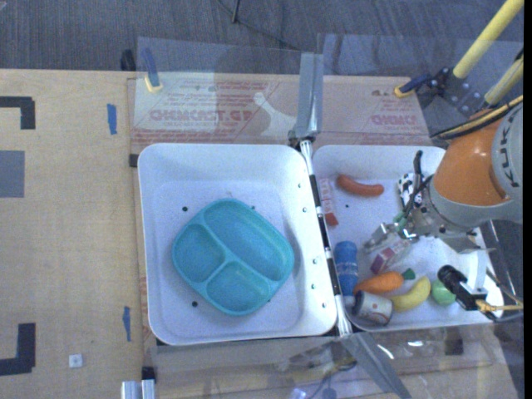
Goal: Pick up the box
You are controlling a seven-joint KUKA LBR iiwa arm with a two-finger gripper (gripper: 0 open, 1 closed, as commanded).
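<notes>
Camera view, metallic end effector (399,233) over small box (384,258), smooth white bin (366,160)

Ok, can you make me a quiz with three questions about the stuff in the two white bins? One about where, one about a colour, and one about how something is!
1. Where is the teal plate?
A. left bin
B. right bin
C. on the wood

2. What colour is the carrot?
A. purple
B. orange
C. white

3. How does the blue bottle sit?
A. hanging in the air
B. standing on the plate
C. lying in the right bin

Answers: 1 A, it sits alone in the left bin. 2 B, it is orange with a green tip, beside the banana. 3 C, it lies along the bin's left wall.
</notes>
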